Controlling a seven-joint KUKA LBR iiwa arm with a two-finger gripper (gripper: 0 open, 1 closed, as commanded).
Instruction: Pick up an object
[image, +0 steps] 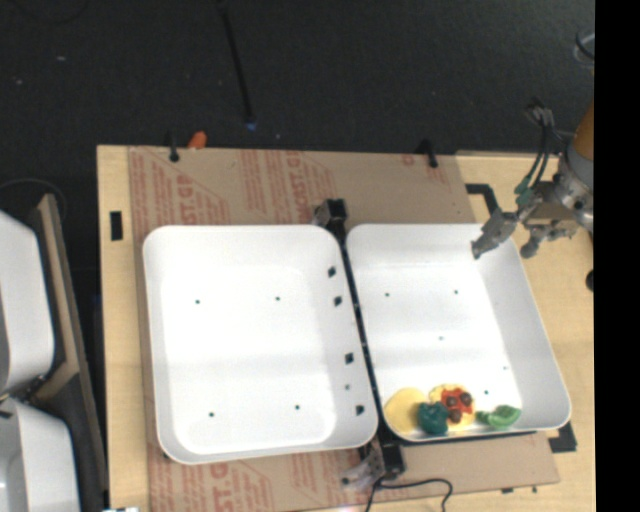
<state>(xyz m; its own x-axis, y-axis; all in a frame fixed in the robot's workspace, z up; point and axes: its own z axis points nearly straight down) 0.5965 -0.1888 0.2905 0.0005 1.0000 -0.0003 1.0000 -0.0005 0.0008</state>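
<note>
Camera view: the gripper (508, 240) is seen spread wide, holding nothing, over the right bin (440, 300) at its one o'clock corner. The small objects (452, 408) are clustered at five o'clock, probably settled against the near wall, well apart from it.

floor (120, 60): dark, speckled, crossed by a black cable (236, 60) | counter (120, 330): pale wood under a printed cardboard sheet (240, 190) | left edge: white furniture with a wooden frame (62, 300) | light: even, soft

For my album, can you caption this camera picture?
Robot gripper hovers open over the right bin's far corner, toys clustered at its near edge.
</note>
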